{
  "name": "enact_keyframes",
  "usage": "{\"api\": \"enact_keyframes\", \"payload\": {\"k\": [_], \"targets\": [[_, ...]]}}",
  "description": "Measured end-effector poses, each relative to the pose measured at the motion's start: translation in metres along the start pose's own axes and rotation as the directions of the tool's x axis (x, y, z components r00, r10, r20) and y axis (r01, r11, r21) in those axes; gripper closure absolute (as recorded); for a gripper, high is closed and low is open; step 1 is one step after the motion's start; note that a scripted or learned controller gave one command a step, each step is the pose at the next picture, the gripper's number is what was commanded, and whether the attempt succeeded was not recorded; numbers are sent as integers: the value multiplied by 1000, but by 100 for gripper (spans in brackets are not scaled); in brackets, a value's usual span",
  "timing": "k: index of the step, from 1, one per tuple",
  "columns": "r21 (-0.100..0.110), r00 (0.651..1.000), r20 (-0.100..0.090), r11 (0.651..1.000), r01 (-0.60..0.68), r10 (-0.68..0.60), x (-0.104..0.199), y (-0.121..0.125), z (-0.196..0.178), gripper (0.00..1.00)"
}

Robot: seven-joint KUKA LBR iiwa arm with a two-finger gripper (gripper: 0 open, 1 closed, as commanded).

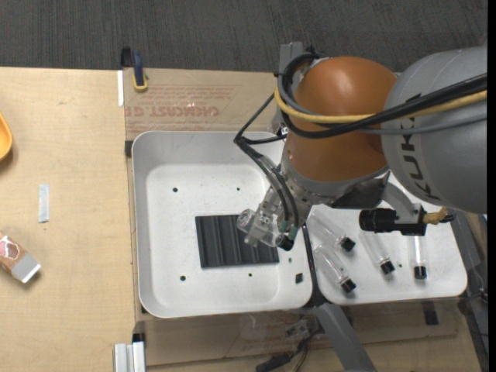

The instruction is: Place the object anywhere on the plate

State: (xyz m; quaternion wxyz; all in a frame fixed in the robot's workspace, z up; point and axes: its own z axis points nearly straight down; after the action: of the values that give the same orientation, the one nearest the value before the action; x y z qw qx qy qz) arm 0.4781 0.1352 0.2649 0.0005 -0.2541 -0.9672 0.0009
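Note:
A black ridged plate [225, 242] lies flat in the left white bin [155, 208], toward its front right. My gripper [263, 228] hangs over the plate's right edge, just above it, below the orange band of the arm [341, 115]. Something clear and glassy shows at the gripper's tip, but whether it is held is unclear. Several clear tubes with black caps lie in the right bin [449, 281], among them one [339, 241] near the divider and another [336, 273] in front of it.
The arm's bulk covers the back of the right bin and the bins' shared wall. A black cylinder [381, 222] juts out beside the wrist. On the bench to the left lie a small grey strip [43, 204] and a wrapped block [17, 259]. A blue clamp [138, 68] stands behind.

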Motion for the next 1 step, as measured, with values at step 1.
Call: {"api": "enact_keyframes", "payload": {"k": [1], "targets": [[-1, 998, 2, 998, 62, -62, 7, 13, -30, 100]]}}
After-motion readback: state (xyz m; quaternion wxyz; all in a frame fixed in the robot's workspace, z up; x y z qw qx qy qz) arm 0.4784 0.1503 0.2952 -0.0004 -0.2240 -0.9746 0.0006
